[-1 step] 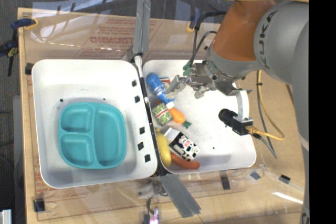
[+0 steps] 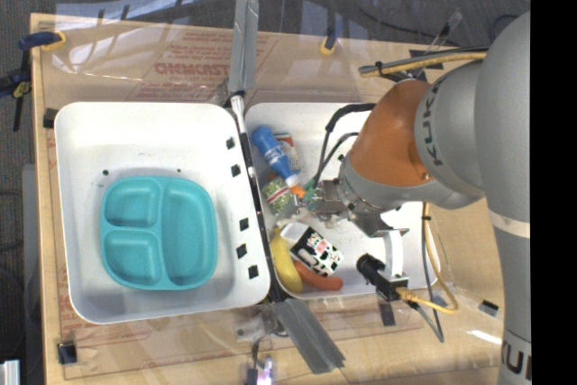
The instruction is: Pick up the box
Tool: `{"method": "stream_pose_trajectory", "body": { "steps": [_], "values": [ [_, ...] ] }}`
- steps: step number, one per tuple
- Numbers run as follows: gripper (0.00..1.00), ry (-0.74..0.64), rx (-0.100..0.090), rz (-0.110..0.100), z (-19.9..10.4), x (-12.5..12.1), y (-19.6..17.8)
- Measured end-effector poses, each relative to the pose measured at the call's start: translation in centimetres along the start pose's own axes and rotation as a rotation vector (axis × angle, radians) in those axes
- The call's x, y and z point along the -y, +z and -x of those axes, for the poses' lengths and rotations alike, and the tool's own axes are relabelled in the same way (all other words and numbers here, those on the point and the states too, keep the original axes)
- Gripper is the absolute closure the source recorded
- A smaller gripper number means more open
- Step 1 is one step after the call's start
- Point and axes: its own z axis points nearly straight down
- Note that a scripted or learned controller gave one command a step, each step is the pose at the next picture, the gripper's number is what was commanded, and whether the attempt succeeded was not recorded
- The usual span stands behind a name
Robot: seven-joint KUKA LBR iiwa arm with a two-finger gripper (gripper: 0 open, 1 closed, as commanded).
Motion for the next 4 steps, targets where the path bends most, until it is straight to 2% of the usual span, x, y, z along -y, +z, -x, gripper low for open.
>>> {"method": "stream_pose_trajectory", "body": {
  "steps": [1, 2, 3, 4],
  "values": [
    [0.0, 0.268, -0.002, 0.008, 1.6, 2.4, 3.5],
    [0.0, 0.025, 0.019, 0.012, -1.8, -5.6, 3.3],
    [0.0, -0.09, 0.008, 0.008, -1.2, -10.9, 3.4],
    [0.0, -0.071, -0.003, -0.012, -0.2, -15.1, 3.8]
  ]
}}
